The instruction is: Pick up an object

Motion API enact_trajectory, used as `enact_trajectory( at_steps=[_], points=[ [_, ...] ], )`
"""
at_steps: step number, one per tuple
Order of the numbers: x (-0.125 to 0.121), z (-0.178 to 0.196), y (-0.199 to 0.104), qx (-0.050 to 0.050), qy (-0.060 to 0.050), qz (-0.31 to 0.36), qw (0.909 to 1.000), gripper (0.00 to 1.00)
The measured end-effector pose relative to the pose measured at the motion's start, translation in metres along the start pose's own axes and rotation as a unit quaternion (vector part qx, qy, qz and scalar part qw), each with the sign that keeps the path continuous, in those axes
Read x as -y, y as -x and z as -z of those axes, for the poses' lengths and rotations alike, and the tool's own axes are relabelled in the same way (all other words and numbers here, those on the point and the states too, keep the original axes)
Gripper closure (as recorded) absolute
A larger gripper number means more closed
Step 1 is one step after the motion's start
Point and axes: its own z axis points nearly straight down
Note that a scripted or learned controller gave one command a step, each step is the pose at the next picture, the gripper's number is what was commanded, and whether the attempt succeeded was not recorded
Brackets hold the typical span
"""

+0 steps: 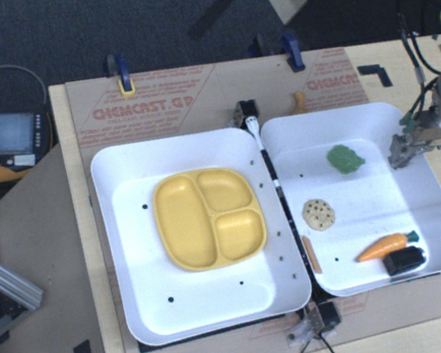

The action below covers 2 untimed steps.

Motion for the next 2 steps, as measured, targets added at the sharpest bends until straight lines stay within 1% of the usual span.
enact_trajectory(
  at_steps=[1, 2],
  points=[
    [0.007, 0.050, 0.004, 0.000, 0.000, 0.000, 1.0000, 1.00],
    [0.006, 0.089, 0.005, 0.000, 0.000, 0.000, 1.0000, 1.00]
  ],
)
